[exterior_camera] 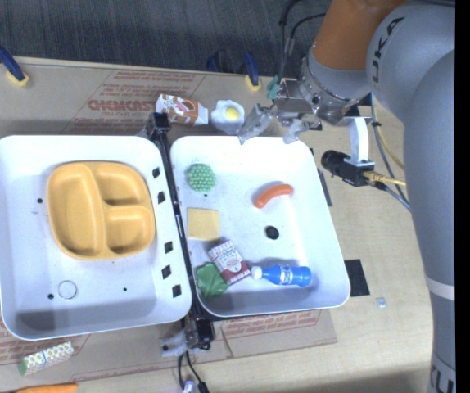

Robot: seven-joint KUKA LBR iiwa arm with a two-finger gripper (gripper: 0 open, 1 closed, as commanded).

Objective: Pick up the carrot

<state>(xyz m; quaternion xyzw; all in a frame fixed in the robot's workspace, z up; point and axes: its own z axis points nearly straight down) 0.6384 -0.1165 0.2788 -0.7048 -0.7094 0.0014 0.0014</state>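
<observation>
The carrot (273,194) lies in the right bin (321,187), in its upper right part, a short orange piece slightly curved, flat on the white floor. A small dark spot sits on the bin floor just below it.

The gripper (268,128) hangs over the top rim of the right bin, above and slightly left of the carrot in the camera view, apart from it. Its two metal fingers (250,127) are spread apart with nothing between them. The grey arm (399,47) with its orange band comes in from the upper right.

Other contents of the right bin: a green bumpy ball (201,177) at upper left, a yellow square slice (202,223) below it, a red and white packet (228,261), a green leafy item (210,280) at the bottom left, and a blue bottle (284,275) lying on its side along the bottom.

The left bin (14,244) holds a yellow divided tray (100,207).

On the counter (79,88) behind the bins: a small carton (178,109) and a white and yellow egg-like item (228,114).
</observation>
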